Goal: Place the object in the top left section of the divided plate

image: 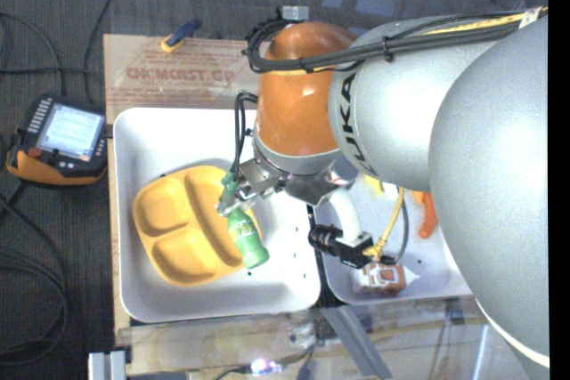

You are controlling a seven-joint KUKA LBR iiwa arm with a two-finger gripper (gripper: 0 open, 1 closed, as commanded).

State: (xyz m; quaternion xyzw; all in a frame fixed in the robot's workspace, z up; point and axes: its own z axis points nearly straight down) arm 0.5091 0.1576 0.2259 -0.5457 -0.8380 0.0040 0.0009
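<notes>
A yellow divided plate [183, 222] lies in the left white bin [142, 129], with three sections. A green bottle [248, 238] hangs tilted at the plate's right edge, its base over the bin floor and its top pointing up-left. My gripper [232, 194] reaches down from under the orange wrist band [298, 107] and is shut on the bottle's neck, above the right rim of the plate. The large grey arm hides most of the right bin.
The right bin [445, 267] holds a small brown and white box [385, 278], an orange piece [428, 214] and a yellow piece [374, 185]. A teach pendant [58, 142] lies left of the bench. A blue tool [181, 33] lies on the board behind.
</notes>
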